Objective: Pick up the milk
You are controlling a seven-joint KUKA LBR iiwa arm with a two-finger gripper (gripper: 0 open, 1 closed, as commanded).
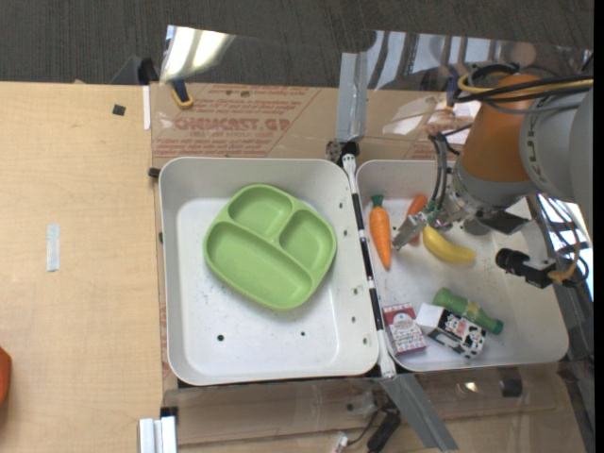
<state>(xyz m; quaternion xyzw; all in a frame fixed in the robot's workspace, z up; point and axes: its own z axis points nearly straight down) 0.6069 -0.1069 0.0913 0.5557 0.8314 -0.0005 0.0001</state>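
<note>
The milk (462,333) is a small white carton with black cow spots, lying on its side near the front of the right bin (538,352). My gripper (412,231) hangs low over the back left part of that bin, between an orange carrot (379,235) and a yellow banana (447,245). It is well behind the milk and apart from it. An orange piece (418,204) shows just behind the gripper.
A green stick-shaped item (469,310) lies right behind the milk, and a red and white carton (405,328) sits to its left against the bin wall. The left bin (179,281) holds a green divided plate (271,244). Cardboard stands behind both bins.
</note>
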